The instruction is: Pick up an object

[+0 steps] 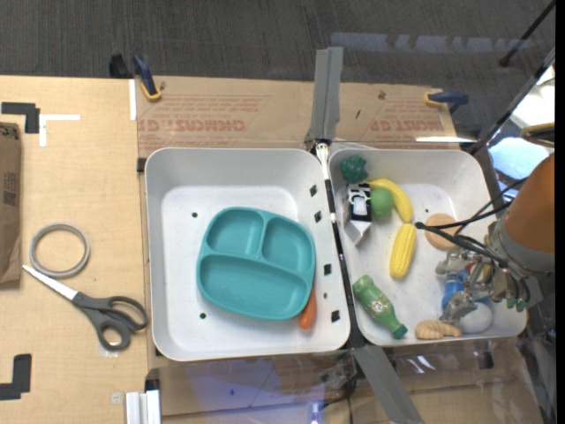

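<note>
We count two white bins (168, 237), one teal tray (256, 263), one banana (395, 198), one corn cob (403, 250), one green bottle (378, 306), one pair of scissors (93, 307).

Scissors (101, 310), tape roll (59, 249), blue clamps (146, 76) on bench

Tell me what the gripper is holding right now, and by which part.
It cannot be told. The gripper sits low in the right white bin, among small items near a tan peanut-shaped toy, with nothing plainly in its grasp.

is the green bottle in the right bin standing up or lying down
Lying down. The green bottle rests on its side on the floor of the right bin, its length running diagonally, narrow end toward the bin's near edge.
</note>
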Available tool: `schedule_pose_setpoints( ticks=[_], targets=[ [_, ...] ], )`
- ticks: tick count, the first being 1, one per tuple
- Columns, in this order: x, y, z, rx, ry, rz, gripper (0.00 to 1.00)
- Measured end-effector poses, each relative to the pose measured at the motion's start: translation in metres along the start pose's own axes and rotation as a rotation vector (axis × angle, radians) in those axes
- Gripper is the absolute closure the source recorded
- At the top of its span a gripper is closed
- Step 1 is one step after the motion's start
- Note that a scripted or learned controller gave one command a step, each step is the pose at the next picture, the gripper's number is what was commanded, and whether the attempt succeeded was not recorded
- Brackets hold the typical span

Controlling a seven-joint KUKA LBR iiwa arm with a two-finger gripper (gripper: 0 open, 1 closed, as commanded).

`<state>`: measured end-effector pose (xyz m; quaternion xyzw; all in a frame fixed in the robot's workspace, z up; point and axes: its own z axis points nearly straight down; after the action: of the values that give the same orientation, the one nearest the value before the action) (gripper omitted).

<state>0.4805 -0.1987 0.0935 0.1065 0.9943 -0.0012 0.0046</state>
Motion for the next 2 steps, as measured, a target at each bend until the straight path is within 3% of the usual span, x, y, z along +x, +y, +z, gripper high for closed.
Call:
schedule_pose_setpoints(
  ticks=[1,2],
  targets=[
    [-0.001,0.002,-0.009,-0.001,0.001,-0.006,1.0],
    [-0.031,-0.001,0.003,-0.005,0.013,0.426,1.0]
  ],
)
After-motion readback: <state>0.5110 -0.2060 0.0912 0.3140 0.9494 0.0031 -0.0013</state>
